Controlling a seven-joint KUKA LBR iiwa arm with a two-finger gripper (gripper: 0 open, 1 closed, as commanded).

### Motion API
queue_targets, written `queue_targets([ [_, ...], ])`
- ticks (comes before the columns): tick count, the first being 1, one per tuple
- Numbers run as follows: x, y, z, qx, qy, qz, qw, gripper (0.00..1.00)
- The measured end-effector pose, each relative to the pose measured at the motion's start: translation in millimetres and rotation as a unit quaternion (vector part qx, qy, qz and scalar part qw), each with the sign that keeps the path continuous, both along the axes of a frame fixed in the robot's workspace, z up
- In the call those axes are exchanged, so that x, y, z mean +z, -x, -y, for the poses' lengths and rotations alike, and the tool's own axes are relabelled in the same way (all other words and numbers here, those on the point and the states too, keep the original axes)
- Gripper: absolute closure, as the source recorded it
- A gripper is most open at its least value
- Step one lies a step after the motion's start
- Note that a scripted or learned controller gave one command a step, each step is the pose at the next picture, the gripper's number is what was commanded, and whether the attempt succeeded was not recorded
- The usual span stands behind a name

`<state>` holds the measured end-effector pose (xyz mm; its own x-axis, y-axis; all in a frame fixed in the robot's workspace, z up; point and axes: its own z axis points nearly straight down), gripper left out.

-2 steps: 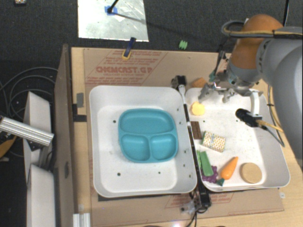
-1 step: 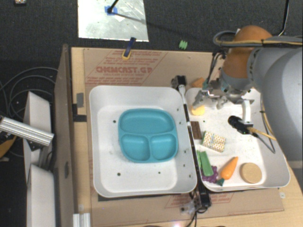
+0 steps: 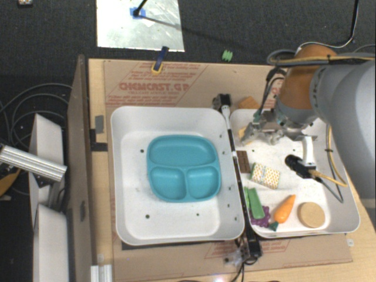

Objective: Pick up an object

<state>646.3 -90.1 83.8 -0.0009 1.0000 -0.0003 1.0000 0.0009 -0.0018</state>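
Sitting in left bin (image 3: 132, 135): teal divided tray (image 3: 183, 168). Right bin (image 3: 345, 215): brown bar (image 3: 241, 161) at left wall, green piece (image 3: 255, 202), purple cluster (image 3: 264, 217) part-hidden, speckled block (image 3: 265, 175), orange carrot (image 3: 284, 208), tan disc (image 3: 311, 214). Gripper (image 3: 265, 133) low at far-left corner, holding nothing visible; spread or closed, cannot tell.

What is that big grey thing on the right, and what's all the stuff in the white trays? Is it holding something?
That big grey thing with the orange band is a robot arm. The picture comes from one camera fixed above the bench, looking down at a slant. At the arm's end is its tool, the part that grabs. It hangs over the far end of the right bin. In that bin lie small things: an orange carrot, a round tan disc, a green piece, a purple bunch and a patterned block. The left bin holds a blue divided plate. I can't tell from here whether the tool has grabbed anything.
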Motion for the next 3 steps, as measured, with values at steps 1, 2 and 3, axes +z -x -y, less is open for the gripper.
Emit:
queue_targets([
  [1, 1.9, -23.1, -5.9, 0.002, -0.0003, 0.003, 1.0000, 0.00],
  [2, 1.8, -23.2, -1.4, 0.001, -0.0001, 0.003, 1.0000, 0.00],
  [3, 0.8, -14.5, 2.0, 0.000, 0.0003, 0.001, 1.0000, 0.00],
])
